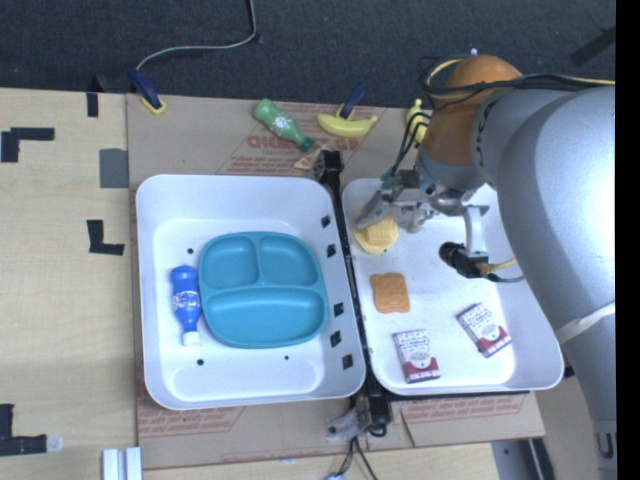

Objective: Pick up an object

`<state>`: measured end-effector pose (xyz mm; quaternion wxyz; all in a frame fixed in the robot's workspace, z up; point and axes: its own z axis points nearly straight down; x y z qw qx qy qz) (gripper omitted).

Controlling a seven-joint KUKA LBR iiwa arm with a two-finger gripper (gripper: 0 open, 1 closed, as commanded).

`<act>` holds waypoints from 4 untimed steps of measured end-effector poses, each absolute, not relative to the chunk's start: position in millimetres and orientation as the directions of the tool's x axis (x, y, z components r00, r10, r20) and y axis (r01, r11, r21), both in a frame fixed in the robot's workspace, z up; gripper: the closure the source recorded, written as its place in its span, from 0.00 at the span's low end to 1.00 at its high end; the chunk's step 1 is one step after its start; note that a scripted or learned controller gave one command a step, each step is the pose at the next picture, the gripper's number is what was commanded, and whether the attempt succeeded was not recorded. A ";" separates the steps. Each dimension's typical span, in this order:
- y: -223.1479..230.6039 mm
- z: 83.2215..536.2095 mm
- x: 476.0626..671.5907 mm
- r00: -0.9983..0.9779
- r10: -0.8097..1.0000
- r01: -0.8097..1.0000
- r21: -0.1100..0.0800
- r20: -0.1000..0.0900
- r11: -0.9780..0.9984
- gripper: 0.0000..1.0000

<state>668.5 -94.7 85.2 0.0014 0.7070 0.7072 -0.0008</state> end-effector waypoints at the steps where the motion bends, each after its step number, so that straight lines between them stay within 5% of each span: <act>1: -94.5 85.2 668.5 -0.001 1.000 1.000 0.001 -0.004 0.001 0.00; 4: -95.3 85.2 668.6 -0.001 1.000 1.000 0.001 -0.003 0.001 0.00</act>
